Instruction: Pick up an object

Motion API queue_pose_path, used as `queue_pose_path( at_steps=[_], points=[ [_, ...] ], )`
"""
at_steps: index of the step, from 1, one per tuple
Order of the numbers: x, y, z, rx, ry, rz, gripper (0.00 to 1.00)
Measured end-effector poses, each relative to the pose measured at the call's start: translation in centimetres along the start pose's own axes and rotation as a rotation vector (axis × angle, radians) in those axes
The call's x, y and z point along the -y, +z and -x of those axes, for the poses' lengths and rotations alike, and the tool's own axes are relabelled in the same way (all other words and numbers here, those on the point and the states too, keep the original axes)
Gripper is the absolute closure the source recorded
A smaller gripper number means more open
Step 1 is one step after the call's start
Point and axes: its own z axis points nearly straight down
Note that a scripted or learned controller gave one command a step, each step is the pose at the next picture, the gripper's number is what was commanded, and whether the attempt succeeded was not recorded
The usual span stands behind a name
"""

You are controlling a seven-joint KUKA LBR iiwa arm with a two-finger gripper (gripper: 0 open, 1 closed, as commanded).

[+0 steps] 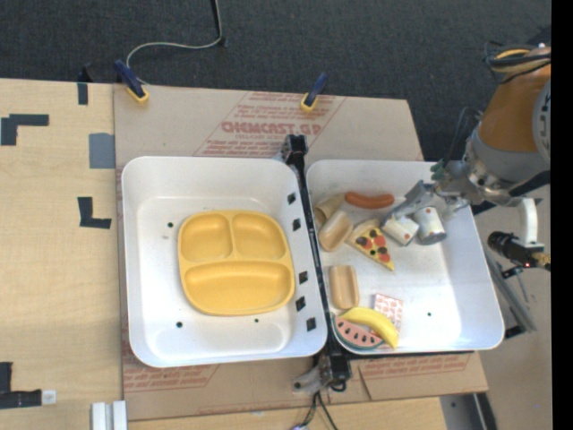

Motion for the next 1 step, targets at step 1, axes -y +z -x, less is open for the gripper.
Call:
queue_pose_path(
  at_steps=[1],
  points=[
    [3.02,9.29,-3.24,-0.001,0.0,-0.001,0.0]
  ],
)
